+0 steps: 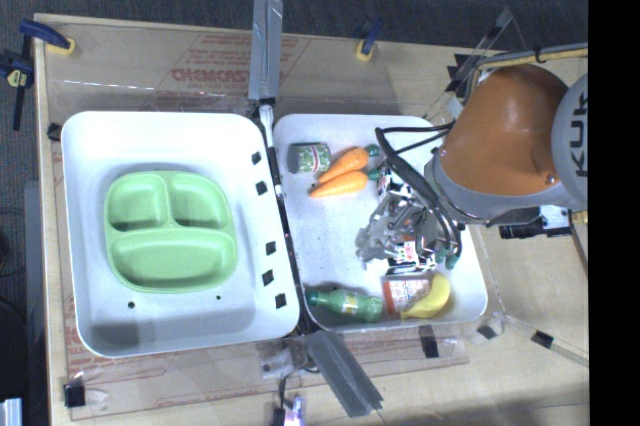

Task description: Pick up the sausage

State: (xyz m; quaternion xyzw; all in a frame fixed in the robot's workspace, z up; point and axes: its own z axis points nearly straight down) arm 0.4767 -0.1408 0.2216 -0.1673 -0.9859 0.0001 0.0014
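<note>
- The bench [150, 64] is light wood under a clear sheet, and it carries both bins side by side.
- The arm [500, 144] comes in from your right. Its orange-brown band bulges over the right bin's far right corner, with black cables looping off it.
- The left bin [90, 144] holds one thing, a green divided plate [170, 229], lying flat near its middle.
- The right bin [330, 244] holds everything else.
- The gripper [395, 234] hangs low over the middle-right of the right bin, a grey tangle of metal and wire. You cannot tell from this angle whether it is open or closed, or whether it has anything.
- A green bottle [345, 304] lies on its side along the near wall.
- Two carrots [340, 172] lie together near the far wall, tips pointing left.
- A banana [432, 299] curls in the near right corner.
- A red and white packet [405, 292] sits between bottle and banana, touching the banana.
- A small green can [310, 157] lies just left of the carrots.
- The sausage: you cannot pick it out for certain; the clutter beneath the gripper is too blurred to name.
</note>
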